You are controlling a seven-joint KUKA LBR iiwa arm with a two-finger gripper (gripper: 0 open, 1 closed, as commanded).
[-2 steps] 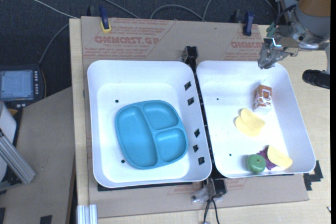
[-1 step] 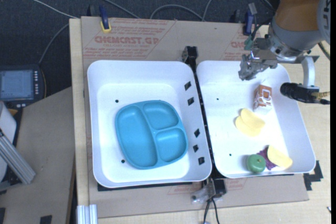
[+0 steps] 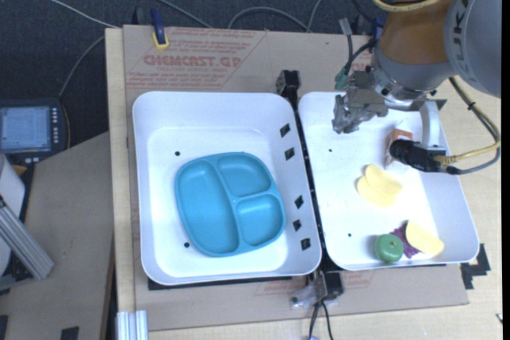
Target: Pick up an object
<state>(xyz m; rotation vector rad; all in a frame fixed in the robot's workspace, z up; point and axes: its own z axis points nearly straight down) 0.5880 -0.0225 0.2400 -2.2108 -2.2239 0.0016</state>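
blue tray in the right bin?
No. The blue tray lies in the left bin, apart from the right bin.

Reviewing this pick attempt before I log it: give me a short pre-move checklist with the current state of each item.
1. Gripper carries nothing: ok, it hangs over bare floor at the far end of the right bin.
2. Finger opening visible: cannot tell.
3. Targets present: ok, pale yellow piece, green round object and yellow piece near the purple item.
4. Gripper above a target: not ok, the objects lie nearer the camera.
5. Blue divided plate out of the way: ok, it is in the left bin.
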